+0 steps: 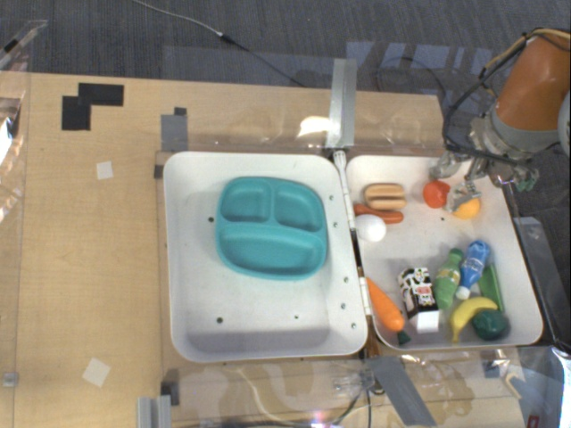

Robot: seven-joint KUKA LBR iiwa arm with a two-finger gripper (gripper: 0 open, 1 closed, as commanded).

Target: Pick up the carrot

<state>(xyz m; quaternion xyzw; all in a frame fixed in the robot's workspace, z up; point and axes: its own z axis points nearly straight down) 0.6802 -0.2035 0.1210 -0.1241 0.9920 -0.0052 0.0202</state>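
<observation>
- The carrot lies at the near left corner of the right bin, orange, slanting with its green tip toward the near edge, against the bin's left wall.
- The gripper hangs over the far part of that bin, its two fingers spread apart with nothing between them, well apart from the carrot.
- Just under the fingers sit a small red-orange piece and a yellow-orange piece.
- Left of these lies a hot dog, with a white egg just near of it.
- Near the carrot stand a black-and-white carton and a white block.
- To the right are a green bottle, a blue bottle, a banana and a dark green vegetable.
- The left bin holds a teal divided plate.
</observation>
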